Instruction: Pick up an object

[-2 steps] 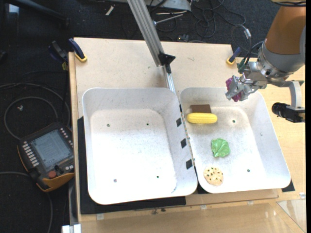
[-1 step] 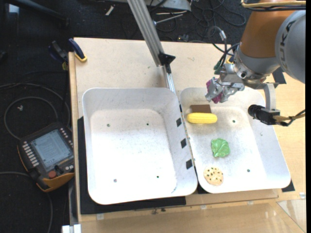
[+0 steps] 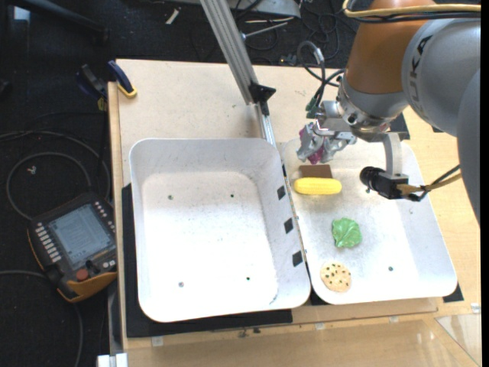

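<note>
Your yellow block (image 3: 318, 186) lies flat in the right bin (image 3: 412, 270), up near its far left corner, just beside the wall shared with the left bin (image 3: 202, 228). Its long axis runs left-right across the view, roughly parallel to the bin's far edge, with the rounded ends pointing at the shared wall and at the bin's middle. A small brown piece (image 3: 320, 172) sits touching its far side.

The gripper (image 3: 319, 145) hangs just beyond that brown piece, over the bin's far left corner and near the block. You can't tell from this view whether the jaws are open or closed; nothing is visibly between them. The arm comes in from the right, with the orange band (image 3: 380, 33) high above the wrist and the wrist tilted down and to the left toward the bin corner. A black fitting with cable (image 3: 386, 182) hangs off the wrist over the bin's far middle.

Also in the right bin: a green crumpled object (image 3: 346, 232) in the middle-left, and a round cookie (image 3: 335, 277) near the front left corner, well apart from the block. Both bins sit on the tabletop (image 3: 176, 102). A teach pendant (image 3: 76, 243) lies on the floor at left.
</note>
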Tool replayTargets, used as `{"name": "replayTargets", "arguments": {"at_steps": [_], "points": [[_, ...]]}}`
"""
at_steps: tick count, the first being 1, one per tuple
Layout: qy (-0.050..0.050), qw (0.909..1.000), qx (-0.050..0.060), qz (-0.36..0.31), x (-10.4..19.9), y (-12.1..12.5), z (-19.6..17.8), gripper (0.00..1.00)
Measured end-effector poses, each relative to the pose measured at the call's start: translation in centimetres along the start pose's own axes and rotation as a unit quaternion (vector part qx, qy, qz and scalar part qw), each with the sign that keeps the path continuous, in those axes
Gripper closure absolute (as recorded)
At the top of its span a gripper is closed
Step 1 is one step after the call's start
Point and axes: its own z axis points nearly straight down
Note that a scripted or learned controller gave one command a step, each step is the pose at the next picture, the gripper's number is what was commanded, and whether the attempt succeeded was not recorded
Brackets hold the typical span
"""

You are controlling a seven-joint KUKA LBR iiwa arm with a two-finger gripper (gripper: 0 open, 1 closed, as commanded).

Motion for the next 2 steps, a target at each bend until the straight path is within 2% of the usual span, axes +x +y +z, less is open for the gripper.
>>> {"name": "replayTargets", "arguments": {"at_steps": [1, 2], "points": [[0.0, 1.0, 0.0, 0.0, 4.7, 0.5, 1.1, 1.0], [0.0, 1.0, -0.001, 0.0, 10.1, 2.1, 2.4, 1.0]]}}
